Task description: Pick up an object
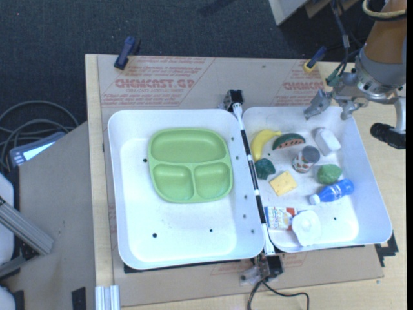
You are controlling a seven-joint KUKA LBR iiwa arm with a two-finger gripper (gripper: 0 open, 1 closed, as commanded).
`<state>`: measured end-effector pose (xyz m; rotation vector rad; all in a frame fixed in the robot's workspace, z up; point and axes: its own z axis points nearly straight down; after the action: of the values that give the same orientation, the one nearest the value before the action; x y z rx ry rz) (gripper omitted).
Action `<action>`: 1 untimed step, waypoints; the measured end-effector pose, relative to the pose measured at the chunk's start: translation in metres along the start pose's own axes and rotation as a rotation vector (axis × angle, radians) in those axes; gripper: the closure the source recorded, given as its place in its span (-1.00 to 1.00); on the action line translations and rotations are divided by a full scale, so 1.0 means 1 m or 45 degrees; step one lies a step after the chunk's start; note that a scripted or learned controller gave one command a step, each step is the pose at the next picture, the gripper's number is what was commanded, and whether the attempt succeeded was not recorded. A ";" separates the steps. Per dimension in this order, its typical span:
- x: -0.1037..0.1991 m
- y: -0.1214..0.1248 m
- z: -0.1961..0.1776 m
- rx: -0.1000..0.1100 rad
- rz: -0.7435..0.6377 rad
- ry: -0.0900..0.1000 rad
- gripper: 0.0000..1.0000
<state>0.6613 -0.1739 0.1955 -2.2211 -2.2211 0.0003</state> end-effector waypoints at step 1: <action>0.055 -0.048 0.094 -0.006 -0.002 -0.002 -1.00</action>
<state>0.6131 -0.1190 0.1011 -2.2224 -2.2255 -0.0031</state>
